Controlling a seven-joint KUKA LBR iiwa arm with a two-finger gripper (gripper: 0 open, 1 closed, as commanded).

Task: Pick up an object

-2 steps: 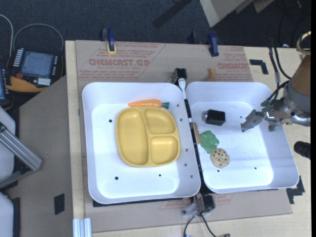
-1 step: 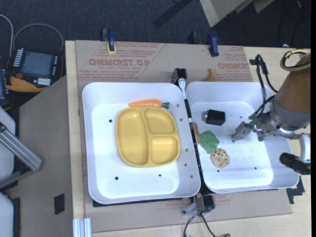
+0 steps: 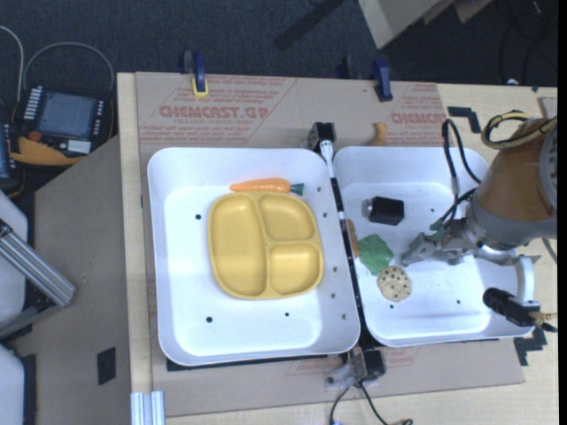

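Two white bins side by side. Left bin: yellow divided plate in the middle, carrot just behind it. Right bin: black block, green piece, speckled cookie just beside it. Gripper low in the right bin near the green piece and cookie; finger state: can't tell.
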